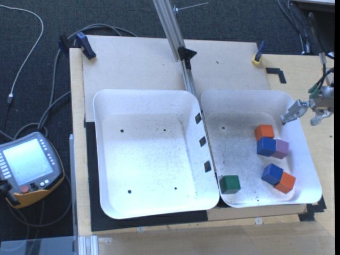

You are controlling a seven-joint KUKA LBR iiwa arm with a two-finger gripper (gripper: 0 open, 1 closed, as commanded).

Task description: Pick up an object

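While the pincer [303,113] hangs over the right bin's [239,102] far rim, apparently open and holding nothing, no block is picked yet.

No readable text, label, brand or number stands anywhere — the teach pendant [27,166] at the left shows a lit screen, yet its contents are too blurred to make out.

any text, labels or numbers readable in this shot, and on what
None can be read.
The teach pendant has a lit screen and buttons, but any marks on them are too small and blurred.
The blocks, such as the green block, and both white bins show no lettering.
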